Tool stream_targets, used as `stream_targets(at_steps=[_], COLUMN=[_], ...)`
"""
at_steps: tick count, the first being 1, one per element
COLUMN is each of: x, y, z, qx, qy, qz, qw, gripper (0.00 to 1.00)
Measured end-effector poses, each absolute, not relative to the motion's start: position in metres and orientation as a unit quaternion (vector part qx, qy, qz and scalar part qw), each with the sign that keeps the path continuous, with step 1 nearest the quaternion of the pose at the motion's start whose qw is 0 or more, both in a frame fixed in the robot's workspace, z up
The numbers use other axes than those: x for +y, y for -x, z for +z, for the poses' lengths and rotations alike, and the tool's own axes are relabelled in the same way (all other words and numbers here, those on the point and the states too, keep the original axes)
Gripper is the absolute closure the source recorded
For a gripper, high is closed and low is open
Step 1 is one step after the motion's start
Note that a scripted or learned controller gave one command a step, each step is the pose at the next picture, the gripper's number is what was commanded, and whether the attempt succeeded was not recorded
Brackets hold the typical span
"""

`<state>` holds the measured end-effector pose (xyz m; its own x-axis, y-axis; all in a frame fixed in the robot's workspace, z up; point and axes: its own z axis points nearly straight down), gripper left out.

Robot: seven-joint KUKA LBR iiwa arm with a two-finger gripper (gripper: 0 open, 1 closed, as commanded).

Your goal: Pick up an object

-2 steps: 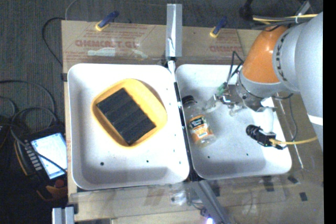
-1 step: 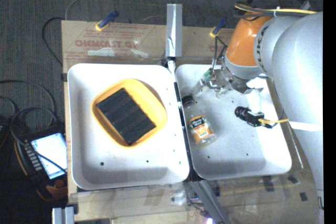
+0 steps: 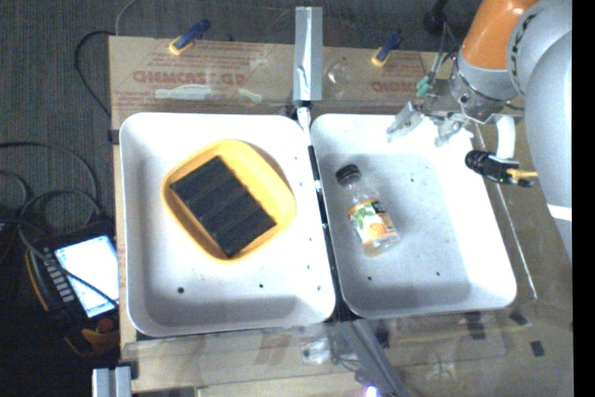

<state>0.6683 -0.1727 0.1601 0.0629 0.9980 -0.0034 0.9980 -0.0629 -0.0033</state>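
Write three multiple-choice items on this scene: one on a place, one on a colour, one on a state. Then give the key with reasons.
1. Where does the small bottle lie?
A. left bin
B. right bin
C. on the bench outside the bins

2. What colour is the dish under the black block?
A. yellow
B. blue
C. green

3. How is the bottle posed?
A. standing upright
B. on its side
C. between the gripper's fingers

Key: B, it rests on the right bin's floor; A, a yellow rim surrounds the block; B, it lies flat, black cap toward the far wall, apart from the gripper.
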Motion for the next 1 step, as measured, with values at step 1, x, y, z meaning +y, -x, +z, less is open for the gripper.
stream_targets(at_steps=[1], x=[-0.1326], y=[-0.6624], z=[0.0921], qx=[-0.686], qy=[0.728], qz=[0.0026], qw=[0.0], gripper=[0.0])
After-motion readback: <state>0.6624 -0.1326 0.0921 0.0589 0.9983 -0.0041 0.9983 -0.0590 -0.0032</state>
